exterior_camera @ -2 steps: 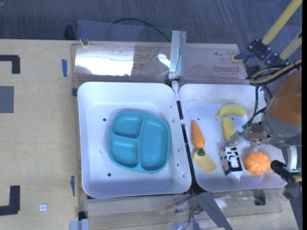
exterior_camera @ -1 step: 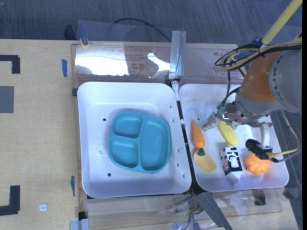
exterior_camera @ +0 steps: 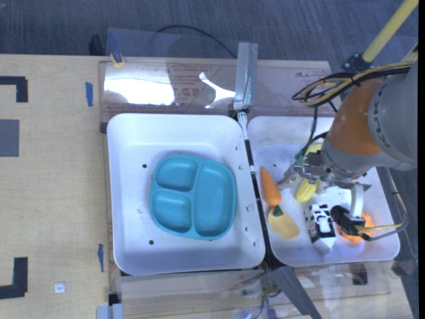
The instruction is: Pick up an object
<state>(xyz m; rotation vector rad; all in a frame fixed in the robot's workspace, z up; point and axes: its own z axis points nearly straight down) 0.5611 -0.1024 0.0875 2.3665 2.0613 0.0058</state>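
End effector (exterior_camera: 309, 176) down in right bin (exterior_camera: 279, 135), against small yellow object (exterior_camera: 304, 192)

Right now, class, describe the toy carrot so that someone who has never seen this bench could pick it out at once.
Find the white bin on the view's right, the one without the blue divided plate. Along its left wall lies the carrot, with a pale yellow piece just below it in the view. Unlike that yellow neighbour, it is orange, long and tapered.

Pale wooden bench (exterior_camera: 46, 178), grey-blue carpet (exterior_camera: 199, 5)
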